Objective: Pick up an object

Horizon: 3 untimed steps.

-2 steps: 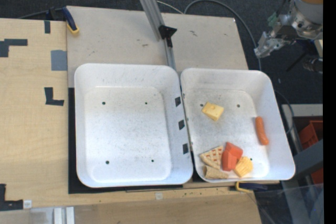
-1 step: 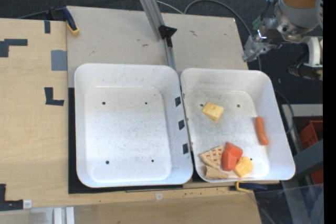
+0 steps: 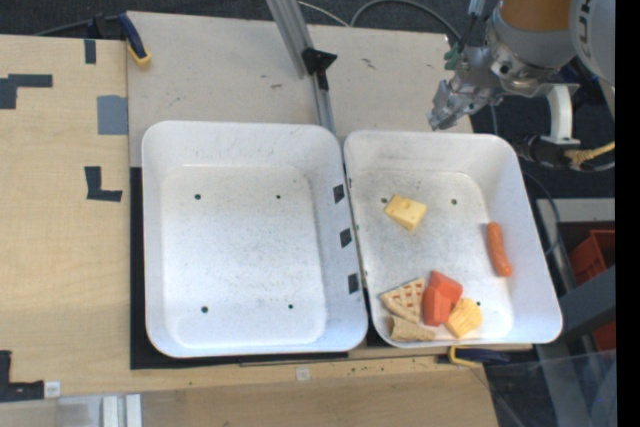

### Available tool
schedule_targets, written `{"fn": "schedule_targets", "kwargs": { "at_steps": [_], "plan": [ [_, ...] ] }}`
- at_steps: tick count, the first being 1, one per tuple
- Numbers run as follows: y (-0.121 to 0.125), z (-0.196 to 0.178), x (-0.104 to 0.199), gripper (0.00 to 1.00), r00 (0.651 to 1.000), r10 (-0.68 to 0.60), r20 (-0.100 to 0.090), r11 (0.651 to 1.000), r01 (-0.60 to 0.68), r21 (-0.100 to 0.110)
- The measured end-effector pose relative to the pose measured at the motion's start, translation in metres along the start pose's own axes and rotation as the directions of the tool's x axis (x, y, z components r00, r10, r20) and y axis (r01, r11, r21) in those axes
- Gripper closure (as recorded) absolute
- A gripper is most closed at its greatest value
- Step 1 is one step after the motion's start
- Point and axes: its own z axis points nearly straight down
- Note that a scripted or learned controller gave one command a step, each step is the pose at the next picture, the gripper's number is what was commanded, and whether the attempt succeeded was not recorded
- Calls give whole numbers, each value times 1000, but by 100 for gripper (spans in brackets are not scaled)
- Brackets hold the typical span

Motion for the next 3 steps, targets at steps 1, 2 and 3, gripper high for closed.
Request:
{"fn": "schedule_targets", "kwargs": {
  "at_steps": [1,2,3],
  "plan": [
    [-13,3,57,100,1000,-1,0,1000,1,0],
    [-20,27,114,100,1000,-1,1,1000,1,2],
    [-39,33,172,100,1000,-2,0,1000,2,2]
  ]
}}
